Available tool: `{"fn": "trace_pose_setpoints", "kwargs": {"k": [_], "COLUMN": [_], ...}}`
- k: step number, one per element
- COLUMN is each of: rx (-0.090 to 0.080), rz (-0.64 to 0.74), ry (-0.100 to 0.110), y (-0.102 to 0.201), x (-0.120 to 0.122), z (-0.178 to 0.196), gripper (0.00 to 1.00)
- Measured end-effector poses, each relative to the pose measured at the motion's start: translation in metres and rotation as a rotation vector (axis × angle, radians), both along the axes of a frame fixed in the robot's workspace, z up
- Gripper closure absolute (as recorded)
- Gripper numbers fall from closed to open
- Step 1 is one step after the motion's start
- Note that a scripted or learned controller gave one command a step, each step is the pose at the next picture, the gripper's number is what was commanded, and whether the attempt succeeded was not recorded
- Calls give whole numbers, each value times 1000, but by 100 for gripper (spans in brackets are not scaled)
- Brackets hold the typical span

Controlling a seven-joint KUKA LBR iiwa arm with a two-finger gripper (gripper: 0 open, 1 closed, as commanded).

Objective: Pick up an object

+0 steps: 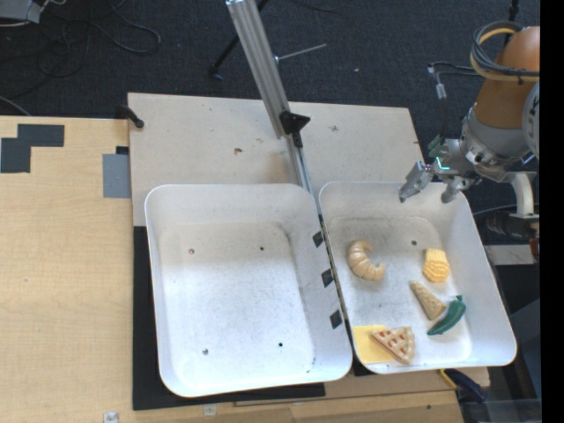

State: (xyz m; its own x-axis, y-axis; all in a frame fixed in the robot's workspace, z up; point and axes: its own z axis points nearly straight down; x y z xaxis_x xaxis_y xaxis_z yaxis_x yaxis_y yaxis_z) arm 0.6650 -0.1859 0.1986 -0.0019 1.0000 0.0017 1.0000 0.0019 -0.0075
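1. We judge that we are at the approach step: our gripper (434,184) hangs over the far rim of the right bin (493,324), near its back corner, and nothing sits between its fingers.

2. We see the two fingers spread apart, one slanting toward the bin's middle and the other toward its right wall, so the hand is empty and ready to come down.

3. The things we could take all lie in the right bin, well apart from the gripper: a croissant (366,261) near the middle, a small yellow corn piece (435,265) to its right, a tan cone-shaped piece (427,300) below that, a green pepper (448,317) lying just beside the cone, and a pizza slice (395,342) resting on a yellow slab (364,344) at the near edge.

4. The left bin (229,289) holds none of these things.

5. We think the next move calls for choosing one target, carrying the gripper toward the near side until it stands above it, turning the fingers across the thing's narrow width, then lowering. The croissant looks the easiest pick, since it lies alone with room on both sides; the cone and pepper lie so close that the fingers might catch both.

6. Some things are hard to make out: the arm is cut off at the right edge, the fingertips are small and blurred, and we cannot tell their height above the bin floor.
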Motion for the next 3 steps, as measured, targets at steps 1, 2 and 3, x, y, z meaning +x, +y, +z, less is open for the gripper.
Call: {"fn": "trace_pose_setpoints", "kwargs": {"k": [1, 2, 3], "rx": [-1, 0, -1], "rz": [3, 2, 5], "ry": [-4, 0, -2], "y": [0, 3, 5], "x": [1, -3, -3], "z": [3, -61, -110], "gripper": [0, 0, 0]}}
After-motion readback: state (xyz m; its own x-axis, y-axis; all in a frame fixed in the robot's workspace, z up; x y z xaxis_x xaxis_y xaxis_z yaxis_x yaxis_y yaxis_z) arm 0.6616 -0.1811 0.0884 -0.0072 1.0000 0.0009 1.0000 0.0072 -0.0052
